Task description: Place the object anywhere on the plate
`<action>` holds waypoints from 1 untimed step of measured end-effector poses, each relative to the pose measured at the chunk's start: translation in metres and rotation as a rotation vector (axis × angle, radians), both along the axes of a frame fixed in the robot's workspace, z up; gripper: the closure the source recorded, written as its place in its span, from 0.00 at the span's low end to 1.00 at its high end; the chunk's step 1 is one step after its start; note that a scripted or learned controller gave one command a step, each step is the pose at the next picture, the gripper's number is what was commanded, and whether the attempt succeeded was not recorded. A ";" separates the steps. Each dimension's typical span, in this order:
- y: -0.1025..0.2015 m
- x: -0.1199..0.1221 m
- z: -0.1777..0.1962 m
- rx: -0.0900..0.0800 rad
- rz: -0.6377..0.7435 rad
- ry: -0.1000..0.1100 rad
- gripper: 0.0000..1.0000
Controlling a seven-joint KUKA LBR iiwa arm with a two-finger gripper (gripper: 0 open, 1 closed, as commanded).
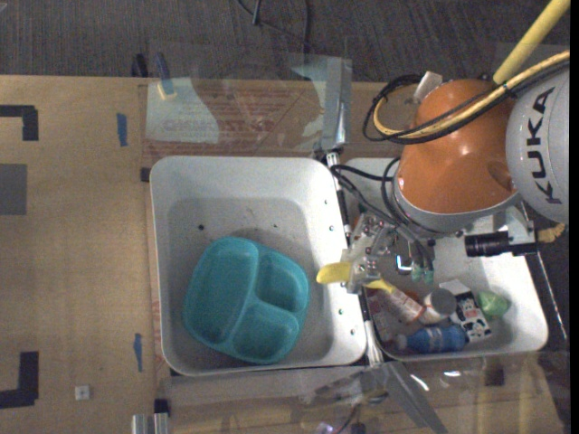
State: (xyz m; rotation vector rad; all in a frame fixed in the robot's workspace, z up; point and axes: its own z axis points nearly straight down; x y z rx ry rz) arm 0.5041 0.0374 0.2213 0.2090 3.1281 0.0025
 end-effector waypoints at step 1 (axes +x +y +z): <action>0.067 0.061 -0.007 0.000 0.172 -0.002 1.00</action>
